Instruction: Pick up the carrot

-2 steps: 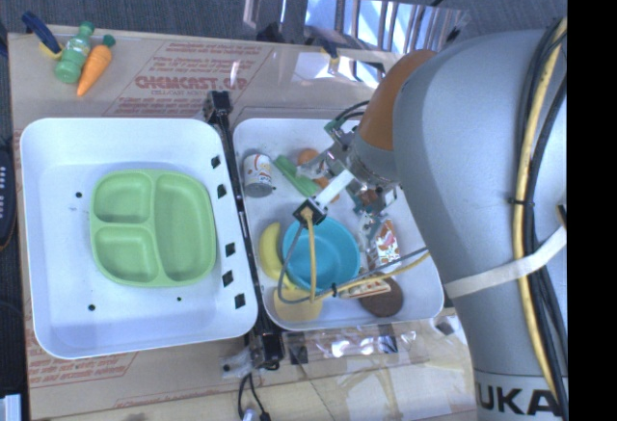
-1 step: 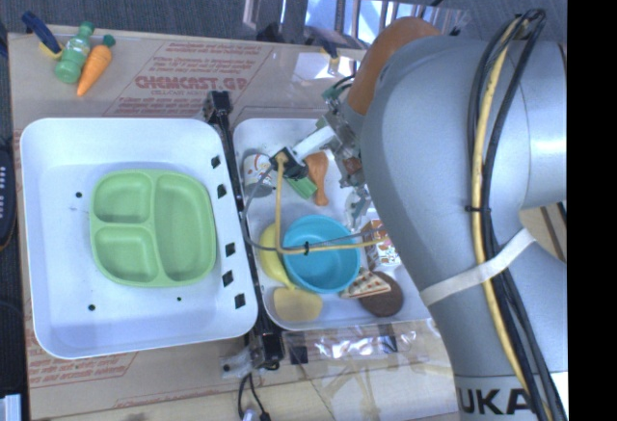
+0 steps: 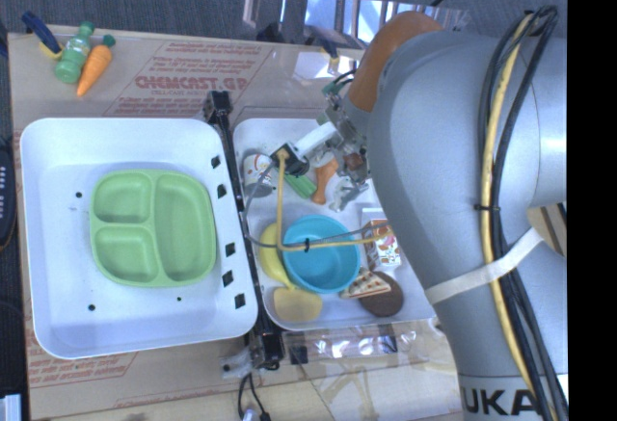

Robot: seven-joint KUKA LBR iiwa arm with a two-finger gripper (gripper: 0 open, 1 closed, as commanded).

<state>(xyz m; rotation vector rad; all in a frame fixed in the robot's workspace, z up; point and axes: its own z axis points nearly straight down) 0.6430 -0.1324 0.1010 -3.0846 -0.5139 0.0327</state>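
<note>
A small orange carrot (image 3: 324,174) with a green top lies in the right bin (image 3: 253,142), near its middle, just above the blue bowl (image 3: 321,255). My gripper (image 3: 349,180) hangs low over the bin, right beside the carrot on its right; the grey arm hides much of that side. I cannot make out whether the carrot is held. A second toy carrot (image 3: 93,68) lies outside the bins on the cardboard at the far left corner, next to a green bottle (image 3: 72,58).
The left bin (image 3: 48,217) holds a green divided plate (image 3: 152,226). Around the blue bowl in the right bin are a yellow banana (image 3: 269,253), a pale yellow piece (image 3: 295,304), a brown wedge (image 3: 378,295), a printed packet (image 3: 382,238) and a silvery item (image 3: 255,167).
</note>
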